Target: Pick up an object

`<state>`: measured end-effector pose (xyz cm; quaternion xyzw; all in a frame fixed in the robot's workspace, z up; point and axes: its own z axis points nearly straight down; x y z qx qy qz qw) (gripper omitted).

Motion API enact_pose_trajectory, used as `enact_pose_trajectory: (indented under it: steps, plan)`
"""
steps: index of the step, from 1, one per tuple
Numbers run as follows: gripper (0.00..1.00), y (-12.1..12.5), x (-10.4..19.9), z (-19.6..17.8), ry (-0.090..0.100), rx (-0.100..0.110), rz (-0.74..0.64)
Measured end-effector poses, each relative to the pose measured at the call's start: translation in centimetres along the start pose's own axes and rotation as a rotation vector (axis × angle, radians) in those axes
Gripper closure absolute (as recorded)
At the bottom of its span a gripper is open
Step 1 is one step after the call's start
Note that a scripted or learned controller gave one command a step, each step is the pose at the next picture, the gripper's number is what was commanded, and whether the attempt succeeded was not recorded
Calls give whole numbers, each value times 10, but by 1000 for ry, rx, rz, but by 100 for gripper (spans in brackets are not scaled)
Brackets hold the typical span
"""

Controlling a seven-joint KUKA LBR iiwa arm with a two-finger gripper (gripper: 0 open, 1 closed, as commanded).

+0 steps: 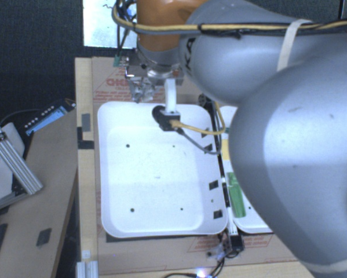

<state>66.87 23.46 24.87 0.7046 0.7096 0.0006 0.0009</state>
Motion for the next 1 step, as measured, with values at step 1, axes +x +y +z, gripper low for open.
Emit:
enact_pose_trajectory:
  steps: [1]
  plan:
    - [100,0,0,6,0,0,0]
